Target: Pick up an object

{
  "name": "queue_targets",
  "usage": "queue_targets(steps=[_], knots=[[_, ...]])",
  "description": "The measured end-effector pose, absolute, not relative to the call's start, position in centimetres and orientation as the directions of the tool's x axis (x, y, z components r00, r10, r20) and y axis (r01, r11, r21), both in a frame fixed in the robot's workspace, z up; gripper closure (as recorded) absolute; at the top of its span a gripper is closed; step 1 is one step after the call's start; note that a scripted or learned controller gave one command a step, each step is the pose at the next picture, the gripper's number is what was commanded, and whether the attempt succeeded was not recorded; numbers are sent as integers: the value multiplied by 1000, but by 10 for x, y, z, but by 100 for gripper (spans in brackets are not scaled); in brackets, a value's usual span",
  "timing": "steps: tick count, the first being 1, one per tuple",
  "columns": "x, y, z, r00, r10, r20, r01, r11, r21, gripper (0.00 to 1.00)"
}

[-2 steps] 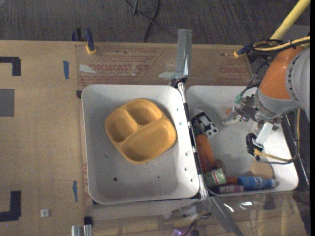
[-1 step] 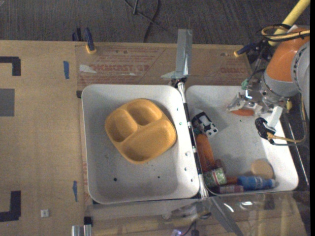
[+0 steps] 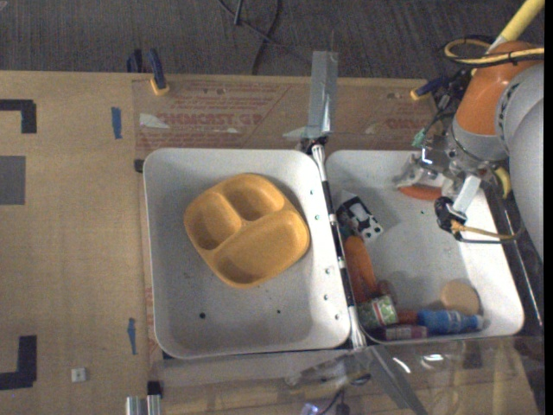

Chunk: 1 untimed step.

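While the gripper (image 3: 425,177) hovers at the right bin's (image 3: 406,249) one o'clock, seemingly targeting an orange object (image 3: 421,192), its jaw state can't be told.

left white bin (image 3: 164,258) | right white bin (image 3: 510,314) | blue tape (image 3: 116,122) on cardboard bench (image 3: 69,232)

Bins: two white bins, left bin (image 3: 164,258) and right bin (image 3: 415,240), side by side on one desk (image 3: 69,258).

Left bin: one yellow divided plate (image 3: 246,229).

Right bin: one black-and-white block (image 3: 359,217) at 9 o'clock; one orange carrot (image 3: 359,264); one green can (image 3: 378,309); one blue bottle (image 3: 449,322) and one tan disc (image 3: 460,296) at 5 o'clock; one orange-red piece (image 3: 421,192) at 12 o'clock.
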State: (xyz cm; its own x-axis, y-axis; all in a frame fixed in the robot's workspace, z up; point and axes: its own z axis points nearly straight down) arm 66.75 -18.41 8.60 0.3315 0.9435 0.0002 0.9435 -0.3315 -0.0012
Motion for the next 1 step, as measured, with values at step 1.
queue_targets(steps=[1], knots=[[669,-176,96,324,946,8,946,-324,-6,100]])
